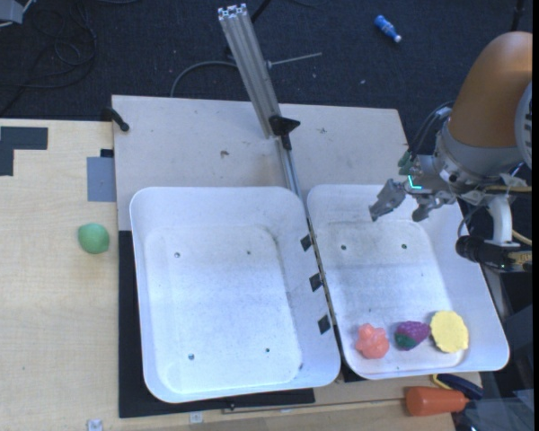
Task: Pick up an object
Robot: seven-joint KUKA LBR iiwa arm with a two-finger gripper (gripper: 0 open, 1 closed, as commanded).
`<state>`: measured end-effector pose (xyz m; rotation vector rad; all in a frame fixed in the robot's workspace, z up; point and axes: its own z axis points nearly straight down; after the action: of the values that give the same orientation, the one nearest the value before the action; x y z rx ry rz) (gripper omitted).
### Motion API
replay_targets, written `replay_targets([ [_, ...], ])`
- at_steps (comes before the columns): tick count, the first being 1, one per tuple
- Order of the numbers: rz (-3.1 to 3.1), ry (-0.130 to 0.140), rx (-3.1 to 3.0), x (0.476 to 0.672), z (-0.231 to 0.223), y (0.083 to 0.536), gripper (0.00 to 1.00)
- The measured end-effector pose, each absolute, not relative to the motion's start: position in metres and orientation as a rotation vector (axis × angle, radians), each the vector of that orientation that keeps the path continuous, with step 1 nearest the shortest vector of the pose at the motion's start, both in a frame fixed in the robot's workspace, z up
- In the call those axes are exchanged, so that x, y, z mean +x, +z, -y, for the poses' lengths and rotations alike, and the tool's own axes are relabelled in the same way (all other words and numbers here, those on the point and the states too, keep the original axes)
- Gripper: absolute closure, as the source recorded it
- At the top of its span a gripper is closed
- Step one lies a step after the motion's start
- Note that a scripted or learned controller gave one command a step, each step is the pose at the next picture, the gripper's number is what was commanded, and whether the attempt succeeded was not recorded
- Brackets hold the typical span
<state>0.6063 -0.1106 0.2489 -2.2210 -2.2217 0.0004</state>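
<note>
Three small objects lie along the near edge of the right bin (404, 268): a pink-orange lump (372, 340), a purple piece (411, 333) and a yellow disc (449, 330). My gripper (402, 203) hangs over the far part of that bin, well above and behind the objects, its two dark fingers spread apart with nothing between them. The grey arm with its orange band reaches in from the right.
The left bin (220, 285) sits beside the right one, with black clips on the shared edge. A metal rail (256, 65) slants up from the bins' far junction. A green ball (93, 238) lies on the wooden bench at left. An orange object (436, 400) lies below the right bin.
</note>
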Motion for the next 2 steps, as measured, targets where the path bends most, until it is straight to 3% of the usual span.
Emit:
replay_targets([
  [1,2.222,0.001,-2.221,0.606,0.111,0.249,0.0],
  [2,2.22,0.004,-2.218,0.606,0.109,0.206,0.0],
])
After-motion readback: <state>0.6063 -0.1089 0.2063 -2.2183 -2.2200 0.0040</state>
